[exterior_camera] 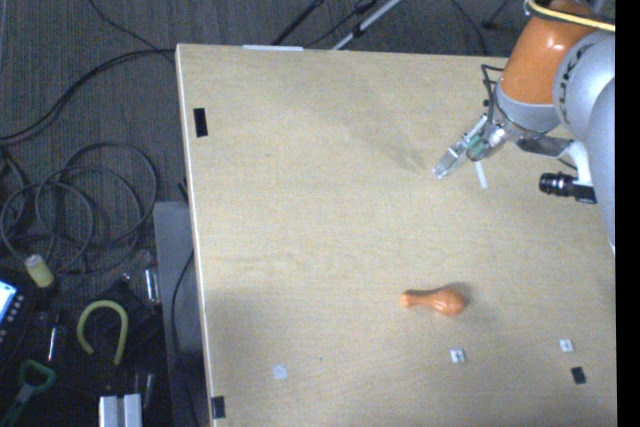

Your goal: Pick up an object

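we see the arm (560,65) angled down-left, gripper (455,158) above the tabletop (300,215); its opening we cannot tell; orange pear-shaped object (436,300) well apart.

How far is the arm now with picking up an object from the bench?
Nothing looks done yet: the orange object lies flat on the bench, untouched. In hand: the gripper hangs above the bench, up and to the right of the object, well apart from it, with nothing between its fingers. Left: move over the object, descend, grasp and lift.

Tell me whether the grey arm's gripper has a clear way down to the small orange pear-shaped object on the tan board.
Probably yes: the gripper hovers apart from the orange object, with bare board between.
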Robot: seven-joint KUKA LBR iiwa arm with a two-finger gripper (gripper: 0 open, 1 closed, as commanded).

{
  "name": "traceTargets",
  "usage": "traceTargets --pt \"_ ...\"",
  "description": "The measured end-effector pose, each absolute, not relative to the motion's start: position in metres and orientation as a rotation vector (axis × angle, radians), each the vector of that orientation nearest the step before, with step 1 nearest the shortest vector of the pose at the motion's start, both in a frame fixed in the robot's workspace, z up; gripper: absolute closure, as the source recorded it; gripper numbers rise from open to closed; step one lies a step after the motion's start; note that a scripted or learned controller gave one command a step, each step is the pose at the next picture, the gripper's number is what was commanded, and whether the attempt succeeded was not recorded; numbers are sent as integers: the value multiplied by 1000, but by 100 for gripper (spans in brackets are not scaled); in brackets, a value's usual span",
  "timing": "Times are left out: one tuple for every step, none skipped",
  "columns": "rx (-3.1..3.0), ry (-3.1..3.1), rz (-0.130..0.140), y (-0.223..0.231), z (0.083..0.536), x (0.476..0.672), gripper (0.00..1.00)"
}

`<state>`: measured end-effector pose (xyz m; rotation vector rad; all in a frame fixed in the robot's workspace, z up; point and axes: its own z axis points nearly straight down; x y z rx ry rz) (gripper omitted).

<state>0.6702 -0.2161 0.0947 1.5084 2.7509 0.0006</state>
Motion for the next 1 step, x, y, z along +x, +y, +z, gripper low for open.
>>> traceTargets --pt "1483 2767 3 -145 168 669 100"
